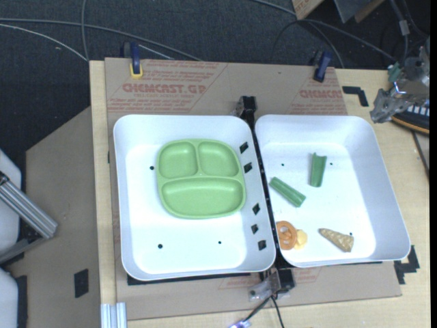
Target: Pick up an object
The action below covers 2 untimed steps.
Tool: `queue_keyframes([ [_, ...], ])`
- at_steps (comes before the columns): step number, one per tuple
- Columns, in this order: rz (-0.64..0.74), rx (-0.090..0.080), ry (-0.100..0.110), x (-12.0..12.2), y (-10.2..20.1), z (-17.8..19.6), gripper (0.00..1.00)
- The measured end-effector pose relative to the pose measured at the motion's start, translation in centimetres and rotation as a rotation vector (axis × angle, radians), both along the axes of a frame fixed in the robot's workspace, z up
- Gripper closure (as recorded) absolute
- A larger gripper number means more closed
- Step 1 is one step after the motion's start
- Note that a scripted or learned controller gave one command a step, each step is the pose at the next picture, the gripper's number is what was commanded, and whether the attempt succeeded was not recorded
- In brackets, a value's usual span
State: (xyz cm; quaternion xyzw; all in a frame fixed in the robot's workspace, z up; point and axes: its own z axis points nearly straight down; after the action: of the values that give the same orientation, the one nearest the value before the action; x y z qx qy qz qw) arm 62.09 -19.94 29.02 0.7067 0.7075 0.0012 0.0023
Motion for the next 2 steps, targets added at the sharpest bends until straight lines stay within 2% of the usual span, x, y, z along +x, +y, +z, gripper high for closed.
queue_keyframes([
  [1,0.004,0.004,0.007,-0.3,4.4,-0.4,1.00],
  [2,0.006,0.005,0.006,0.2,10.3,-0.4,1.00],
])
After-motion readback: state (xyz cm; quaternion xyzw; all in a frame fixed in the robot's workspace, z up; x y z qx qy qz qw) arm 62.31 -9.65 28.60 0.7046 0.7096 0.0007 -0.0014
